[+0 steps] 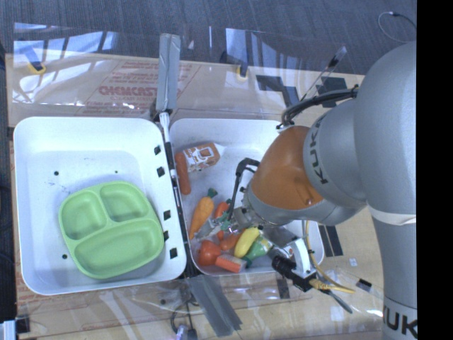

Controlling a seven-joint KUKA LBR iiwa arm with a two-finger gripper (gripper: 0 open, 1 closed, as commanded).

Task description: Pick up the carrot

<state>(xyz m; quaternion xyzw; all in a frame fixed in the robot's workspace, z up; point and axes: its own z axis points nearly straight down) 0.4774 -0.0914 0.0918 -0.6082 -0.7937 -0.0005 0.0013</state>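
In the right bin, the end effector sits low among piled toy food, beside the carrot; its grip state cannot be determined.

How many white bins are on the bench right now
2. The left bin holds a green divided plate. The right bin holds a pile of toy food, with the arm reaching over its right side, so part of it is hidden.
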